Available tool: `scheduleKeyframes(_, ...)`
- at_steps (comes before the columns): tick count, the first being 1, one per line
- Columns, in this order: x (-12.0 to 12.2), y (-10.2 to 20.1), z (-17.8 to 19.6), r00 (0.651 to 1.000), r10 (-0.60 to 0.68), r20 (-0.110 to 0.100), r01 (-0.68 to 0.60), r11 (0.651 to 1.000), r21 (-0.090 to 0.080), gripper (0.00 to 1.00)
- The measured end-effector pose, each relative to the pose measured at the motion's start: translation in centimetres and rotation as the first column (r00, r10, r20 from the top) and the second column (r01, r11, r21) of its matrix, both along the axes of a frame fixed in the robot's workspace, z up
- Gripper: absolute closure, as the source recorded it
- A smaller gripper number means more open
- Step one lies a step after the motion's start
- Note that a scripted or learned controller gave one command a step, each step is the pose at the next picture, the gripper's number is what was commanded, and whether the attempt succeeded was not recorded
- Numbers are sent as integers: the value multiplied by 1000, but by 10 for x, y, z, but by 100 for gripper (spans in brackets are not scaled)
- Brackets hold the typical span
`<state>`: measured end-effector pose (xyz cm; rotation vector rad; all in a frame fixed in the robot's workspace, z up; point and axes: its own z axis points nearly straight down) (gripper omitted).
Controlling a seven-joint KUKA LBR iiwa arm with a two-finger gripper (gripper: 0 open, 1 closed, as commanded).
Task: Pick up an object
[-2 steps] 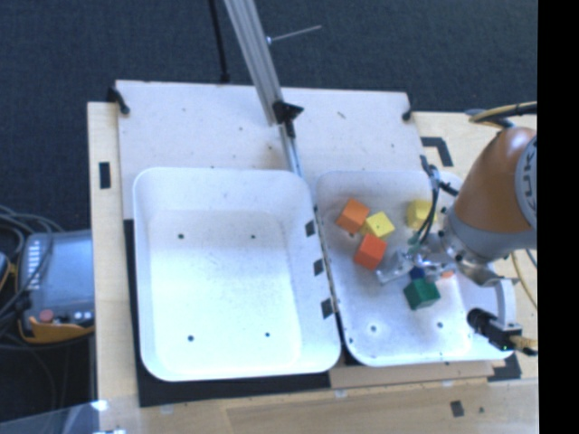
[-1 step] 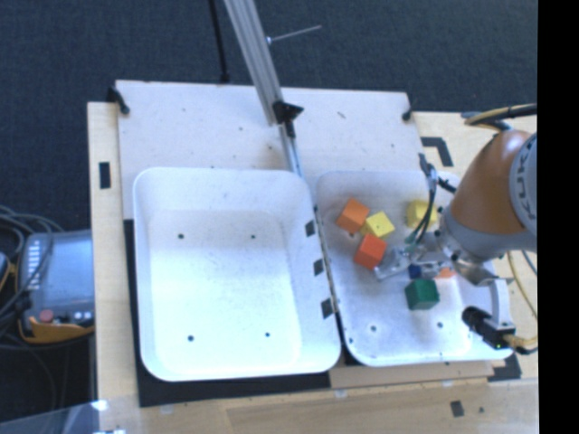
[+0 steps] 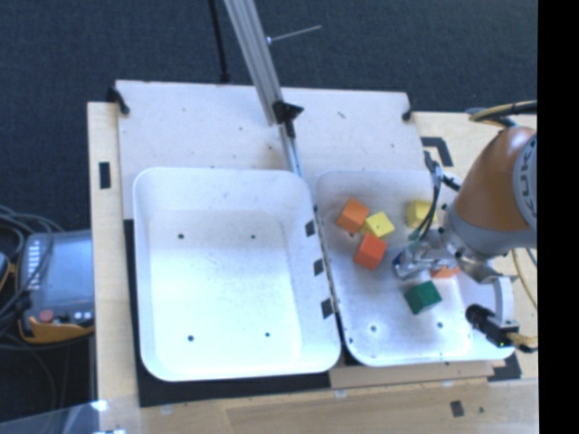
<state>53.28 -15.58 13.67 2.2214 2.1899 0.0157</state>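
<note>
Pincer (image 3: 418, 266) low in the right bin (image 3: 389, 355) just above a green block (image 3: 422, 297); its grip cannot be told, nothing visibly lifted, so the pick remains undone

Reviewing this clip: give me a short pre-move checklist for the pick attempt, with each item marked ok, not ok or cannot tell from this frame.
1. Objects available in the right bin: ok. An orange block, a yellow block, a red-orange block, a green block and a second yellow piece lie there.
2. Gripper positioned over the right bin: ok, it sits between the red-orange block and the green block.
3. Object held between the fingers: cannot tell; the metal tip is too blurred.
4. Green block free of neighbours: ok, it lies apart from the cluster.
5. Orange, yellow and red-orange blocks separated: not ok, they sit bunched together.
</note>
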Motion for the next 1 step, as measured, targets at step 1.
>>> scheduleKeyframes(1, 3, -2, 64, 1000, 18, -15, -18, 1000, 6, 100)
